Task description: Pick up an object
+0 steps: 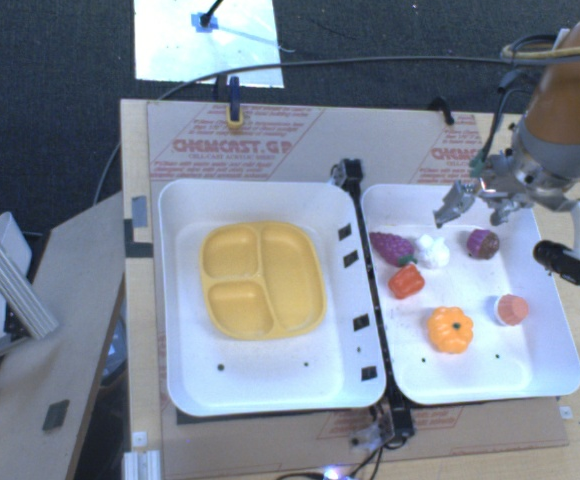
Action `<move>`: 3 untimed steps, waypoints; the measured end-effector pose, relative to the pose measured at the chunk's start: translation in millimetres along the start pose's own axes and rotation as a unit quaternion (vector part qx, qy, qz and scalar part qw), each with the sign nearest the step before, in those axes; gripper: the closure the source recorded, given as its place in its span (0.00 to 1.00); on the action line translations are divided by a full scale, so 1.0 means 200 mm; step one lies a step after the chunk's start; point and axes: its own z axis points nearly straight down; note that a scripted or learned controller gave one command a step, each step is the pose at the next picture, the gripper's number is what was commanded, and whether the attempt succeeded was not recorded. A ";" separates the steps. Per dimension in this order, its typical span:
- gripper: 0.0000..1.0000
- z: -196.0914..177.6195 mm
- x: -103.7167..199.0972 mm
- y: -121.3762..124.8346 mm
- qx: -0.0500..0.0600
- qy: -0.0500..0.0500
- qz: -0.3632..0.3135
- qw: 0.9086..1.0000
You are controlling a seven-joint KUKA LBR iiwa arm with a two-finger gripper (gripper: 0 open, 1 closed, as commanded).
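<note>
The arm (567,98) came in from the right edge, far-right part of the scene. Orange band sat uppermost, w/ grey wrist section below it, angled down and to the left. The gripper (477,204) hung at the arm's lower-left end, pointing down-left. Two fingers (453,206) showed spread apart, nothing between them; one reached further left, the other sat nearer the wrist. Cables ran along the arm's top, approx. following its curve. A black bracket stuck out near-right of the wrist.

I work in a robotics lab: my bench (300,133) is protective-film-covered board on dark carpet (50,68), two white bins (270,393) clamped together, cables (370,63) trailing far behind.
</note>
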 end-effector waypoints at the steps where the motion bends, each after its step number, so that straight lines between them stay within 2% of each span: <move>1: 0.00 -0.04 0.00 0.01 -0.006 -0.001 -0.001 1.000; 2: 0.00 0.27 -0.02 0.01 -0.004 0.000 0.000 1.000; 3: 0.00 0.50 0.01 -0.02 -0.004 0.000 0.000 1.000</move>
